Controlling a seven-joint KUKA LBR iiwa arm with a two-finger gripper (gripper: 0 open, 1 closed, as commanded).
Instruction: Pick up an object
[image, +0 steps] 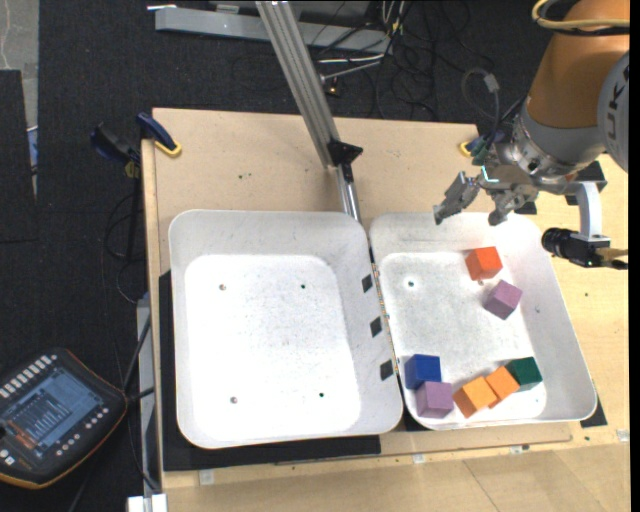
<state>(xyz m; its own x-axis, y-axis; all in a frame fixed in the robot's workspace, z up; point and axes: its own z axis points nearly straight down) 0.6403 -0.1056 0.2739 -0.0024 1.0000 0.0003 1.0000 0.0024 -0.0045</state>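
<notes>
- Pincer (478, 203) hangs above the far rim of the right bin (560, 330), fingers spread, nothing btwn them.
- Arm (575, 80) enters from the view's right; orange band sits above the wrist.
- Candidate objs all lie in the right bin: orange cube (484, 263) nearest the pincer, light-purple cube (502, 298) just beside it.
- Near-edge cluster: blue cube (423, 369), purple cube (434, 398), second orange block (479, 392), green cube (524, 374), packed close, some touching.
- Left bin (190, 300) sits alongside on the desk (250, 150).
- Step, as judged: approach, no grasp yet.
- Next move prob calls for: shift twd the orange cube, centre over it, descend w/ fingers straddling it, then close. Isolated cube looks an easier target than the crowded cluster.
</notes>
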